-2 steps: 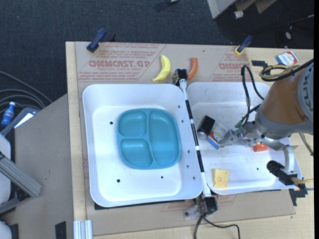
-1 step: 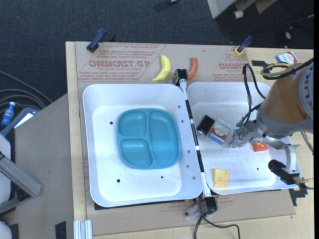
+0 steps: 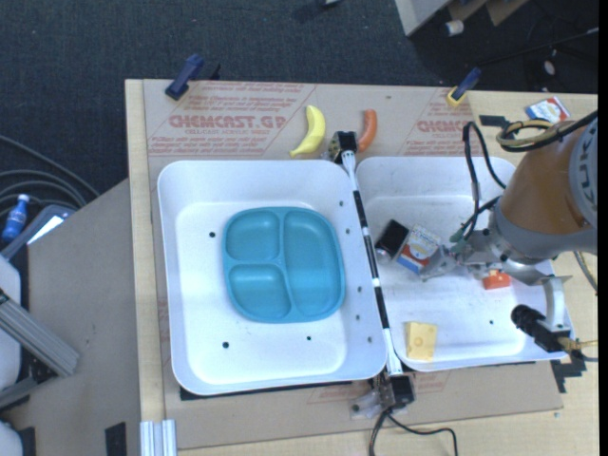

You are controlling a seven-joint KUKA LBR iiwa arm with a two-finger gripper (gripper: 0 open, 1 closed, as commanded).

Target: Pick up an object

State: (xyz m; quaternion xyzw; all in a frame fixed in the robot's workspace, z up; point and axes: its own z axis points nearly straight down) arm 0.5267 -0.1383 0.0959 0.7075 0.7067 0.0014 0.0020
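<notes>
Reaching in from the right over the right bin (image 3: 456, 183): end effector (image 3: 446, 259), fingers' state impossible to tell, low beside a small blue-and-white carton (image 3: 415, 252). Touching the carton's left, a black block (image 3: 389, 237); just right of the end effector, an orange piece (image 3: 496, 279); nearer the front rim, a yellow cheese wedge (image 3: 421, 340). In the left bin (image 3: 190, 283), a blue divided plate (image 3: 283, 263).

Small blue-and-white carton (image 3: 415, 252) tilted mid right bin, black block (image 3: 390, 237) just beside it toward the left wall, orange piece (image 3: 495, 279) toward the right, yellow cheese wedge (image 3: 421, 340) near the front edge.
</notes>
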